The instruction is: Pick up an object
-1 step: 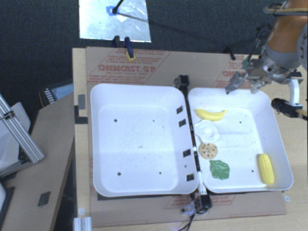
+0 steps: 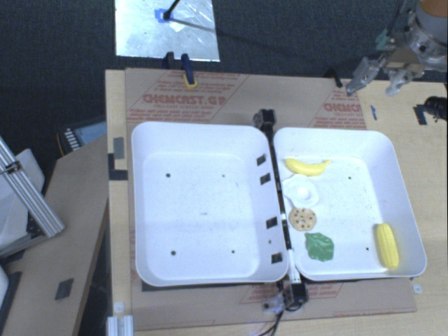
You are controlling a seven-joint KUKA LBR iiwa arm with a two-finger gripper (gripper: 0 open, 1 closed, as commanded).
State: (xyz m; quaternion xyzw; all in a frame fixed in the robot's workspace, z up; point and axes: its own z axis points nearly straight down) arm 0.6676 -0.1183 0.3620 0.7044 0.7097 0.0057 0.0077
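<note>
The right bin holds a yellow banana near its back left, a white fried egg below it, a brown cookie, a green leaf and a yellow corn cob by the right wall. My gripper hangs high at the upper right, beyond the back rim of the right bin and well apart from all the objects. Its two fingers are spread open with nothing between them.
The left bin lies beside the right one, with a black hinge strip between them. Both rest on a cardboard sheet. A shiny metal plate lies at the back left, and an aluminium rail stands at the far left.
</note>
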